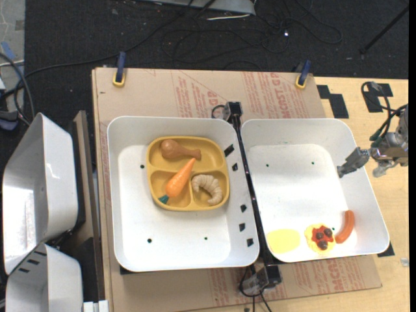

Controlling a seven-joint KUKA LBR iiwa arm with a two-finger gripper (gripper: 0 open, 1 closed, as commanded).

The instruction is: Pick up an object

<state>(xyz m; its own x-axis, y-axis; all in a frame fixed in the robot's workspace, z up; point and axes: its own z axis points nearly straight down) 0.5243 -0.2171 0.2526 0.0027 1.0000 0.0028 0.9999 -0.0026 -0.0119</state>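
Nearest the front edge of the surface (214,285), in the right bin (296,135) along its front wall, lie three small things: a flat yellow piece (283,240), a red and dark flat piece (320,235) just beside it, and an orange sausage (345,226) at the front right corner, tilted. Any of them could serve as the object to pick up.

Farther back, in the left bin (130,226), a yellow divided plate (156,187) holds a carrot (181,177), a pale shrimp (208,188) and a drumstick (180,150), each in its own compartment.

At the right bin's right wall, well apart from the sausage and behind it, sits the tool (367,159). Its two fingers point toward the left bin and seem spread, with nothing between them.

Judging by this, the task has hardly begun: nothing is lifted, every item lies in its bin, and the approach, the closing and the lift all remain.
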